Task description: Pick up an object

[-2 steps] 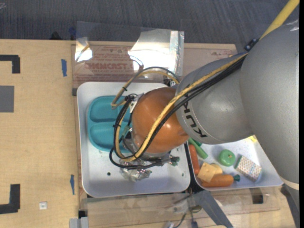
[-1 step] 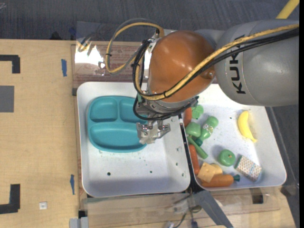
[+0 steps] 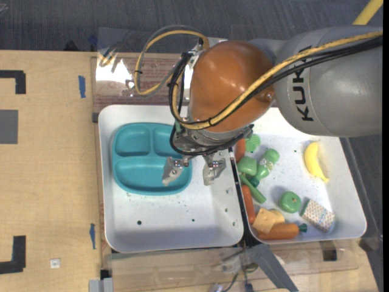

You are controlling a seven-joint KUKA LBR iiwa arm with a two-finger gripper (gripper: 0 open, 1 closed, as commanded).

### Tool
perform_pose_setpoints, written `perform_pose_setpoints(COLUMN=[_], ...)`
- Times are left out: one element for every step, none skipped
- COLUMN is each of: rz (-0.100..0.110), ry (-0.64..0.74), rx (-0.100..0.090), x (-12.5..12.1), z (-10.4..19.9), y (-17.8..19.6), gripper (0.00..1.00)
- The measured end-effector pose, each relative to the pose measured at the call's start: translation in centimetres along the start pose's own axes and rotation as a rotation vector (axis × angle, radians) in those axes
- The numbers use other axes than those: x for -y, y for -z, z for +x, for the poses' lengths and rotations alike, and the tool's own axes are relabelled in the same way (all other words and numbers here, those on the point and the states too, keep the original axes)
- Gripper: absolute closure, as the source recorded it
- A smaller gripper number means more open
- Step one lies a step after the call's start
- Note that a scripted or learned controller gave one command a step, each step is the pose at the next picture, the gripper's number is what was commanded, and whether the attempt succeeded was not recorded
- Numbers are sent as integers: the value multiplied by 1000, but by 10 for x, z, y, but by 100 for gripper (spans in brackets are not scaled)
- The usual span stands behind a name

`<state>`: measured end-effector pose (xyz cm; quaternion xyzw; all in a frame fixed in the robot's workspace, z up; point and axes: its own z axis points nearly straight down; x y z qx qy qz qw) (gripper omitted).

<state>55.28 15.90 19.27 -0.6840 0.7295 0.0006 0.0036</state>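
My gripper (image 3: 192,171) hangs over the left bin (image 3: 152,224), its two fingers spread apart with nothing between them. The left fingertip (image 3: 172,172) sits over the front right edge of a teal divided tray (image 3: 146,157); the right fingertip (image 3: 210,173) is over bare white bin floor. In the right bin (image 3: 346,224) lie several toy foods: a yellow banana (image 3: 315,160), green vegetable pieces (image 3: 255,165), a green round piece (image 3: 290,201), an orange carrot (image 3: 281,230), a tan wedge (image 3: 266,219) and a speckled pink block (image 3: 318,215).
The big orange wrist housing (image 3: 228,87) and grey arm (image 3: 334,72) cover the back of both bins. A divider wall (image 3: 238,212) separates the bins. Light wooden bench top (image 3: 42,163) stretches to the left.
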Motion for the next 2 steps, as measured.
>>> perform_pose_setpoints(rz=[26,32], ry=[45,39], rx=[6,15], x=[9,-54], z=[23,54], y=[-96,-89], gripper=[0,0])
